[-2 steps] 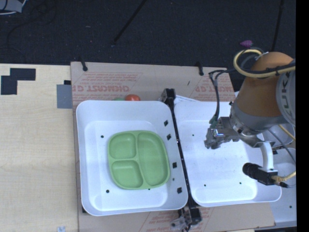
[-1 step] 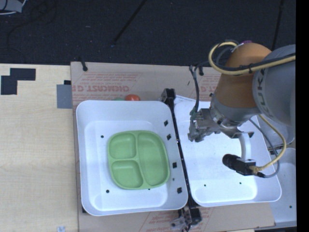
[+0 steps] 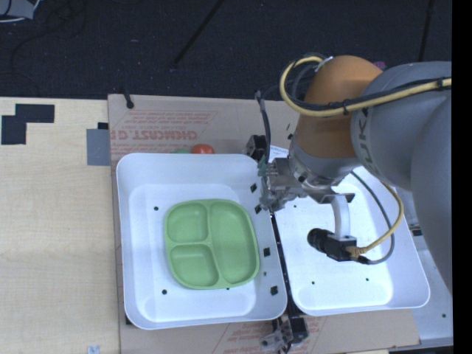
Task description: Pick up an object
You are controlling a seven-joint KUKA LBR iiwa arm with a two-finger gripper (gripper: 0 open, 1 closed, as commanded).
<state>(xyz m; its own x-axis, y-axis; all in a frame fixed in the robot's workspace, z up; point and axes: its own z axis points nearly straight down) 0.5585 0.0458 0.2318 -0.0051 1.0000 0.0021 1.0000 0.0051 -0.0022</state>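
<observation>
A light green divided plate (image 3: 212,243) lies flat in the left bin (image 3: 140,198), with three compartments facing up. My gripper (image 3: 271,196) hangs low over the left edge of the right bin (image 3: 369,290), right beside the divider between the two bins. It stands just right of the plate's upper right corner, apart from it. The grey arm with its orange band (image 3: 341,98) covers much of the right bin's back half. Nothing shows in the gripper's hold.
A small red-orange object (image 3: 202,150) sits just behind the left bin's back rim on the cardboard. A black fitting with a yellow cable (image 3: 332,243) hangs from the arm over the right bin's floor. Black clips join the bins along the middle.
</observation>
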